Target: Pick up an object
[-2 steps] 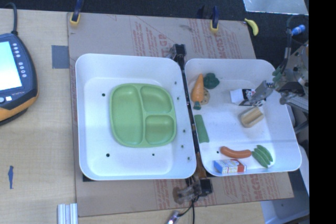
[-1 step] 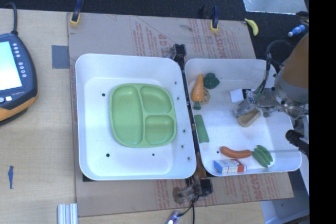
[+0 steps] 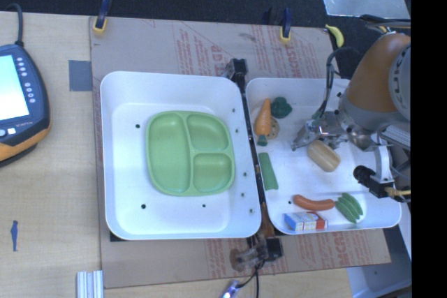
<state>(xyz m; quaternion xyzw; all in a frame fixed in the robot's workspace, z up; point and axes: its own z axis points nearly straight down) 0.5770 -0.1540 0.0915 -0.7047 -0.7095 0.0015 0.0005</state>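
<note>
The right bin (image 3: 293, 95) holds a carrot (image 3: 262, 118), a dark green leafy piece (image 3: 281, 107), a green flat stick (image 3: 268, 171), a tan bread-like roll (image 3: 323, 155), a red sausage (image 3: 314, 203), a green ridged vegetable (image 3: 350, 207) and a small white and red box (image 3: 305, 221). My gripper (image 3: 318, 132) hangs over the right bin, its metal tips just above the upper left end of the tan roll. Nothing is seen between its tips.
The left bin (image 3: 122, 150) carries a green divided plate (image 3: 189, 152). A teach pendant (image 3: 19, 101) lies on the bench at far left. Clamps (image 3: 102, 14) hold the cardboard sheet at the back. The arm's orange band (image 3: 374, 73) rises at the right.
</note>
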